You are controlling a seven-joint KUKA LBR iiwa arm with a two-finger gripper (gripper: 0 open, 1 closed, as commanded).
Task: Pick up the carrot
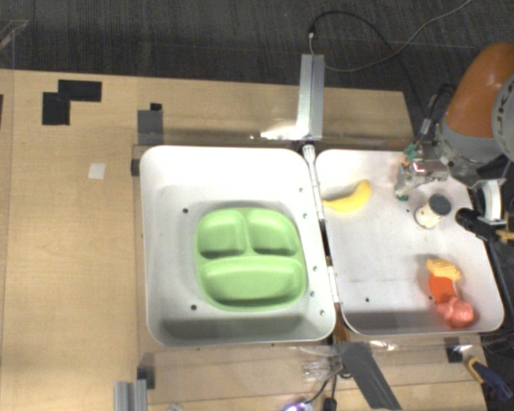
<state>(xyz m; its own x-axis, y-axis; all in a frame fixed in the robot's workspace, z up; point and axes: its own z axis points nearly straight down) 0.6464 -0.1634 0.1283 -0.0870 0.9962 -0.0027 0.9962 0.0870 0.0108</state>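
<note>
Sitting in right bin (385, 311): banana (349, 199), carrot (442, 288).

We see two white bins (154, 255) on a light wooden desk (60, 255) that carries black patches. The divided plate (250, 257) is pale green. The banana (349, 198) is yellow. The carrot (442, 288) is orange, and beside it lies a pink-red piece (457, 312). The arm (488, 101) is grey with orange.

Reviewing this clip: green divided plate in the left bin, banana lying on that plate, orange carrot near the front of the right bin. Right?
Not quite. The camera view shows the banana on the floor of the right bin, near its back-left corner, not on the green plate. The plate in the left bin and the carrot are as stated.
</note>
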